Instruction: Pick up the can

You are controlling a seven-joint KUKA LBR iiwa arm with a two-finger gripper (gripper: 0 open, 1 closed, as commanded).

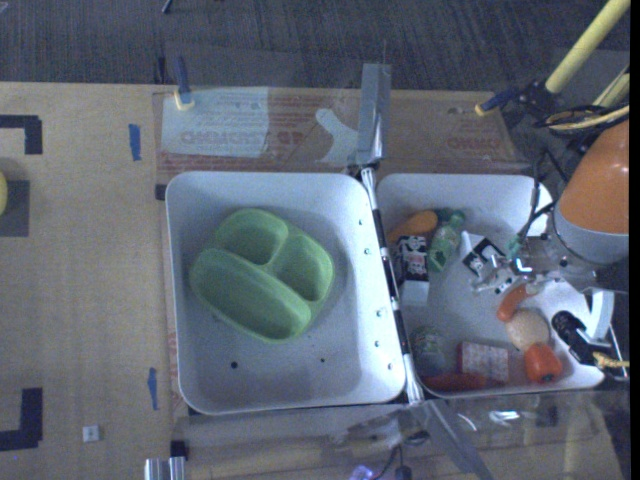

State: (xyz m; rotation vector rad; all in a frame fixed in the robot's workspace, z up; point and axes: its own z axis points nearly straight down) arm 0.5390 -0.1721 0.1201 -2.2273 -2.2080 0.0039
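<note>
Can not yet lifted.
Tool [508,276] hovers in right bin [455,190], grip state cannot be told; can [428,348] lies apart near the divider (untouched), pick remaining.

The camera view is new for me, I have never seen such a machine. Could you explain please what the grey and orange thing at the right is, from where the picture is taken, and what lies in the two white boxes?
The grey and orange shape is a robot arm, reaching in from the right. At its end is a two-finger gripper, hanging over the right bin; nothing is visibly held in it.

One camera fixed above the bench looks down at a slant.

The left bin holds a green divided plate. The right bin holds many small things: a small can near its lower left corner, a green bottle, a dark carton and some toy foods. They are too blurred to name more exactly.
</note>
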